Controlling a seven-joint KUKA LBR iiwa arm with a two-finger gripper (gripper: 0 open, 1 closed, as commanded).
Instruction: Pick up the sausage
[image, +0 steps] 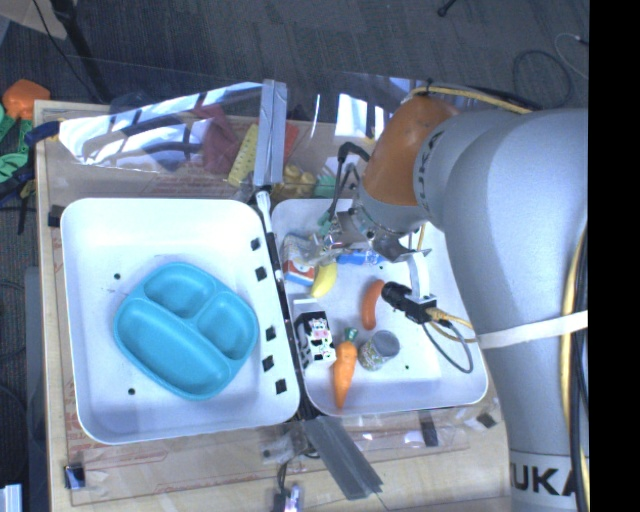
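Observation:
The sausage (370, 303), a short orange-red link, lies in the middle of the right bin (455, 372), pointing roughly front to back. My gripper (333, 237) hangs over the bin's back left part, up and to the left of the sausage and apart from it. It is right above a yellow banana-like piece (325, 279) and a small blue item (354, 258). The wrist and the clutter hide the gripper's tips.
An orange carrot (343, 372), a grey can (380, 350) and a black-and-white toy (318, 338) lie in front of the sausage. A red-and-white item (298, 270) sits by the left wall. The left bin (90, 250) holds a blue divided plate (187, 328).

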